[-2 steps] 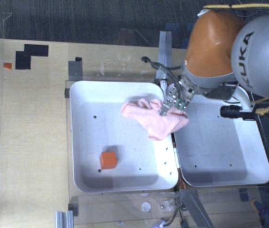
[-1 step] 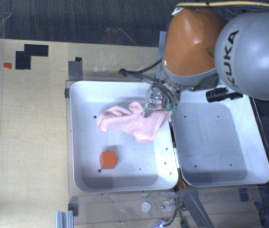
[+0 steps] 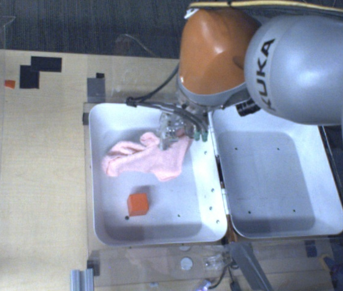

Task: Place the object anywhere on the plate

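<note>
Here the gripper [image 3: 173, 133] hangs over the pink cloth [image 3: 147, 157] in the left bin [image 3: 99, 180], its grip impossible to tell. An orange block [image 3: 138, 204] lies nearer the front. No plate is evident, so a soft, sagging cloth may slip free or drop astray.

Oblique overhead view of the worktop [image 3: 38, 180]. The end effector [image 3: 180, 132] sits over the upper edge of a pink cloth [image 3: 147, 159] in the left bin [image 3: 99, 162]; an orange block [image 3: 138, 204] lies nearby below.
</note>
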Tool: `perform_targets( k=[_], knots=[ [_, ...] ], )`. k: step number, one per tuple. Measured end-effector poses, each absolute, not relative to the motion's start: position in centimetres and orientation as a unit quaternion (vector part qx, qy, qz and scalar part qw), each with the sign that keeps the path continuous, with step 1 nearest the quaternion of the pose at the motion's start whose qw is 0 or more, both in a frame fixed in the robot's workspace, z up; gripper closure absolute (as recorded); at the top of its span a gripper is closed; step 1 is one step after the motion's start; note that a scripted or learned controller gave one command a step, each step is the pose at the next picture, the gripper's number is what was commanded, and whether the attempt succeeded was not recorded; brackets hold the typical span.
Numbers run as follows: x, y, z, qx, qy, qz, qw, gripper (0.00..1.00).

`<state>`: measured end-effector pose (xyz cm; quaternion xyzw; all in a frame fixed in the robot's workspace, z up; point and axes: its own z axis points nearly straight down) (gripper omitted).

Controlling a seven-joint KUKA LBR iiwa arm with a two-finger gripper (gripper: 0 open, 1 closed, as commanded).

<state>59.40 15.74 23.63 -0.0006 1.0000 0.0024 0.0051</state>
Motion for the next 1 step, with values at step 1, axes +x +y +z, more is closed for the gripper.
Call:
perform_targets(
  k=[1],
  knots=[
    [59.42,15.73,23.69,0.000,1.000,0.0025,0.006,0.00]
  ],
)
